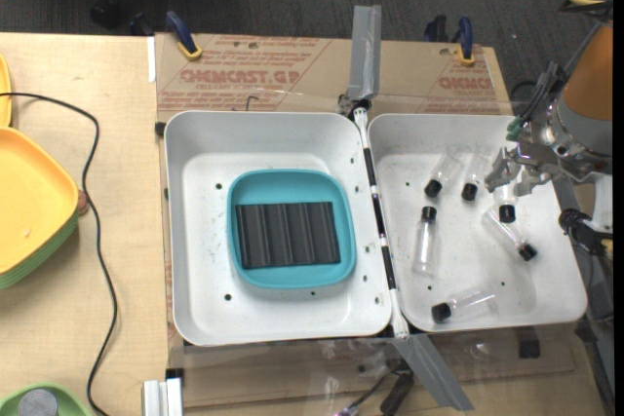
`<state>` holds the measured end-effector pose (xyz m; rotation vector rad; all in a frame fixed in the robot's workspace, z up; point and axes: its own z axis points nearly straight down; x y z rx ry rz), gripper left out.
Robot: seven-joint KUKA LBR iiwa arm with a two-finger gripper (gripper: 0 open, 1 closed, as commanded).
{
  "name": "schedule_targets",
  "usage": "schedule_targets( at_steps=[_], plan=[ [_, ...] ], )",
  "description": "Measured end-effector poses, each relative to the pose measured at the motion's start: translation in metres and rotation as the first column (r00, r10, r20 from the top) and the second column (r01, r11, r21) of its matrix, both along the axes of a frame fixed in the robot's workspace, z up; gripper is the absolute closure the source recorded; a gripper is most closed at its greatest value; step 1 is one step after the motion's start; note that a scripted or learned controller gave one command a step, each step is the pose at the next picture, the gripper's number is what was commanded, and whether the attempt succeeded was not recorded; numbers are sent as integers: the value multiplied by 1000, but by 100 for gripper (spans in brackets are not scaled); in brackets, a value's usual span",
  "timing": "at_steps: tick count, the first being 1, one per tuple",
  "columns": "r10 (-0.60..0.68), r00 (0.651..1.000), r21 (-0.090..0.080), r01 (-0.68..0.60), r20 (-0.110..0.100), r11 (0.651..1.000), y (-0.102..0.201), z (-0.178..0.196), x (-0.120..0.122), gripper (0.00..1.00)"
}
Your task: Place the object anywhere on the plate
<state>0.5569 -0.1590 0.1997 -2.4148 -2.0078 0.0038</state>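
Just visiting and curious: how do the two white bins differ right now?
The left bin holds one teal plate with a dark ribbed centre; the right bin holds several scattered clear vials with black caps. The gripper hangs over the right bin, not the left. Both are shallow and white.

Arm reaching in over right bin, vials scattered.
Gripper (509, 172) hovering at 3 o'clock above clear black-capped vials (426, 237); teal plate (291, 186) sitting in left bin (185, 239).

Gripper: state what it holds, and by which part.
Cannot be told. The gripper hangs over the right bin near the vials; no vial shows between its fingers.
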Motion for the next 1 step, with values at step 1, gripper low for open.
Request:
schedule_targets(
  at_steps=[1],
  plan=[
    [0,1000,0,0,0,1000,0,0,0,0]
  ],
)
